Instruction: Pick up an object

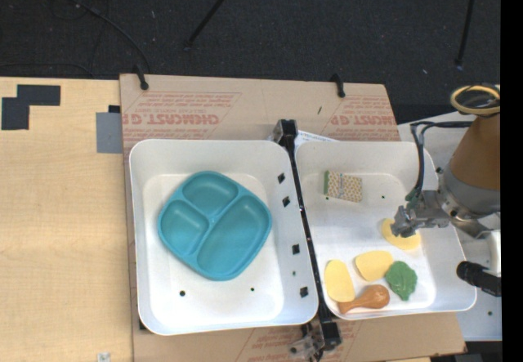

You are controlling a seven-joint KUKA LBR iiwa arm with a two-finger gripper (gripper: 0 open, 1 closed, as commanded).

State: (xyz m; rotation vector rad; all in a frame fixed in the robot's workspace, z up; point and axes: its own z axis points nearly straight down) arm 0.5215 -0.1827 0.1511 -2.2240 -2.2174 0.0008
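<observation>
nearest: orange pear-shaped toy (367, 299) in right bin (359, 163). tool (403, 226) sits on yellow piece (404, 238); closure cannot be determined. risk: flat piece slips out, being thin.

Dark carpeted floor (327, 17) lies behind, crossed by black cables (106, 13). A pale wooden counter (57, 230) spans the left, with printed cardboard (245, 111) laid flat beside it.
</observation>
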